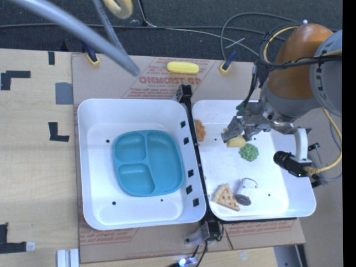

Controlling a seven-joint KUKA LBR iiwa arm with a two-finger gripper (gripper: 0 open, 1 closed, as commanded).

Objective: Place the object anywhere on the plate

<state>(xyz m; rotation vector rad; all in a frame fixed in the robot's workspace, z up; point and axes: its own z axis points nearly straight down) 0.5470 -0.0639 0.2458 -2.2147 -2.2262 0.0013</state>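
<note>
Nearest the camera in the right bin (300, 204): pizza slice (226, 196), small grey piece (243, 199). Mid-bin: green broccoli piece (249, 152) beside the gripper (236, 135), which is low over a yellow piece (237, 142), the likely task object. Cannot tell if the piece is actually caught. An orange bit (199, 131) hugs the divider wall. Risk: a weak hold drops the piece crossing that wall, or clips the broccoli piece. Left bin holds the blue plate (149, 163) with open floor around it. Far off, a yellow item (182, 67) lies outside.
</note>
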